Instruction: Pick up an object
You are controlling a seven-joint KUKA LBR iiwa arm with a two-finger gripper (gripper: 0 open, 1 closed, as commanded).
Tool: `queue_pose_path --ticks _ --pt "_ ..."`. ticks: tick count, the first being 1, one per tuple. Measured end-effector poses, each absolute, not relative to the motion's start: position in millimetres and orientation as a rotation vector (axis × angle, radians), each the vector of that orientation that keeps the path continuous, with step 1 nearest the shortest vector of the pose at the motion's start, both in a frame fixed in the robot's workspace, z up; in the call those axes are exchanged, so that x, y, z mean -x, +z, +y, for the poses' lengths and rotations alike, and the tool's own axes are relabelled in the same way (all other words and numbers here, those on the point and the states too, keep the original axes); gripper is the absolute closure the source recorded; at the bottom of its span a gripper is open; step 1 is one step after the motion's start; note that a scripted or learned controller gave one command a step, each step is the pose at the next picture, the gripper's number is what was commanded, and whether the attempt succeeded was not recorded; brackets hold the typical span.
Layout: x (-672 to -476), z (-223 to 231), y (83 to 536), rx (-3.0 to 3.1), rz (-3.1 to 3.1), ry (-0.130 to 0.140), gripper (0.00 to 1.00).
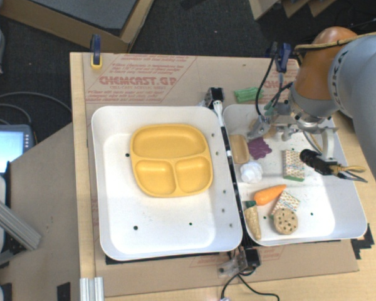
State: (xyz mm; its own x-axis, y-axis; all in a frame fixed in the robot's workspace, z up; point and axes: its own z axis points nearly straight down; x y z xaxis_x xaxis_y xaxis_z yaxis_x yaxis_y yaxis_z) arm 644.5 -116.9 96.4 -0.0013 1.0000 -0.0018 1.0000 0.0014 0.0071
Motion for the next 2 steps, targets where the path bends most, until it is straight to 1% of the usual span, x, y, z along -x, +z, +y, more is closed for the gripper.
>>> queue_pose_path --ticks 1,2 --pt "-645.3 -116.8 107.2 -2.213 2.216 0.009 1.0" --pt "-645.1 -116.8 106.6 -2.213 2.217 0.007 0.0"
